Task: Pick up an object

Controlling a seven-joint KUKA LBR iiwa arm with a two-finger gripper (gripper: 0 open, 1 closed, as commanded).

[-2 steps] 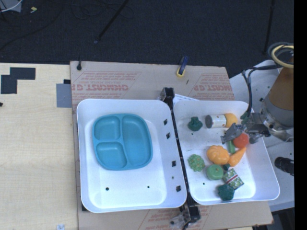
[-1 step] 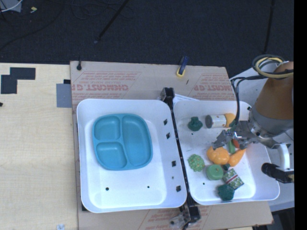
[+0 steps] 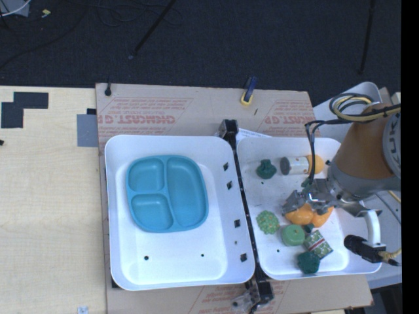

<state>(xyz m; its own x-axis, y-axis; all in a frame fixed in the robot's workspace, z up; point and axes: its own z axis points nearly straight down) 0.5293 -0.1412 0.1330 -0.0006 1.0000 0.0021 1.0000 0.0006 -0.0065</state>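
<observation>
The right bin (image 3: pixel 275 267) holds several small objects. Among them are a dark green piece (image 3: pixel 266 169), a cylinder with a grey cap (image 3: pixel 296 165), a light green bumpy ball (image 3: pixel 267 222), a green round piece (image 3: pixel 293 235), a patterned packet (image 3: pixel 318 243) and a dark green lump (image 3: pixel 308 262). An orange object (image 3: pixel 305 216) lies right under my gripper (image 3: pixel 306 203), which is low in this bin. The arm's wrist hides part of the orange object.
The left bin (image 3: pixel 124 254) carries a blue divided plate (image 3: pixel 167 193). A black divider with clips (image 3: pixel 239 201) runs between the bins. Cardboard (image 3: pixel 163 113) lies under both, with a blue-yellow clamp (image 3: pixel 248 91) at the back edge. Cables (image 3: pixel 350 103) loop at the right.
</observation>
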